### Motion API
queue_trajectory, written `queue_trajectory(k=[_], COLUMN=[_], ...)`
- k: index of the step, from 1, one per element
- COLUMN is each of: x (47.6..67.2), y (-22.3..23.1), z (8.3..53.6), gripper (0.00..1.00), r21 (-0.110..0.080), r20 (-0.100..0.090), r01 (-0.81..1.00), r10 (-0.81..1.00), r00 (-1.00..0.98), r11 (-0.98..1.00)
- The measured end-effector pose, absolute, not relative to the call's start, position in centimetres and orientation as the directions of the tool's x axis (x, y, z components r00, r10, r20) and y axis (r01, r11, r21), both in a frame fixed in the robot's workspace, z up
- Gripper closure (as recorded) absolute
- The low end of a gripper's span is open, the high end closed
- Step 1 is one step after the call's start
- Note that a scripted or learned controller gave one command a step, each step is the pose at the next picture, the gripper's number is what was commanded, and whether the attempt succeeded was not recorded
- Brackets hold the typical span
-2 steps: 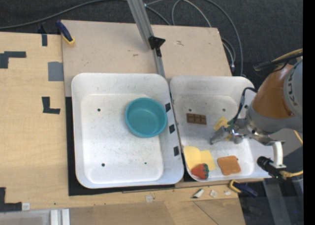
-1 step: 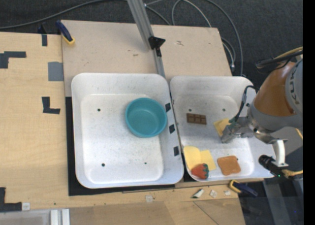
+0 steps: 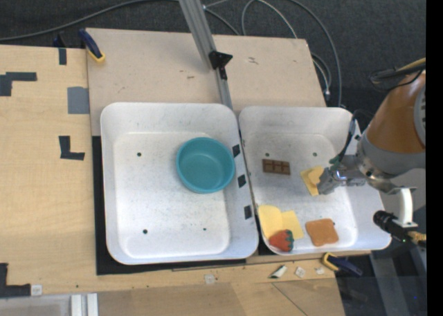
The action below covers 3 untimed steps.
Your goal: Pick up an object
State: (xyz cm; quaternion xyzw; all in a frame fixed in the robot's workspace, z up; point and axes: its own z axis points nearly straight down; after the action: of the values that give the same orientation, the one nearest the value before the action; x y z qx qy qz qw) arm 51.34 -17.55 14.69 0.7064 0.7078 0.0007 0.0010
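My pincer (image 3: 331,178) sits low in the right bin (image 3: 342,117), tip touching the yellow wedge (image 3: 313,180), approaching from the wedge's right since my arm enters from that side. Can't tell if it's open or closed; nothing visibly gripped. I judge the wedge is the target b/c it's the nearest item. Rel. to the wedge: brown choc bar (image 3: 275,166) just left, yellow slice (image 3: 279,221) w/ strawberry (image 3: 281,240) below-left, tan biscuit (image 3: 322,231) below. Teal bowl (image 3: 205,164) lies well left, in the other bin.
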Motion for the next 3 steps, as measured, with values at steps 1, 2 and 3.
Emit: queue_trajectory(k=[1,2,3], x=[51.2,51.9,52.2], y=[-17.3,-17.2,-12.2], z=[19.0,25.1,23.7], gripper=[1.00,1.00,1.00], r21=[0.003,0.006,-0.002], r20=[-0.001,-0.002,0.001], r01=[1.000,1.000,1.000], r10=[1.000,1.000,1.000], r00=[-0.002,-0.002,-0.006], r11=[0.002,0.002,0.006])
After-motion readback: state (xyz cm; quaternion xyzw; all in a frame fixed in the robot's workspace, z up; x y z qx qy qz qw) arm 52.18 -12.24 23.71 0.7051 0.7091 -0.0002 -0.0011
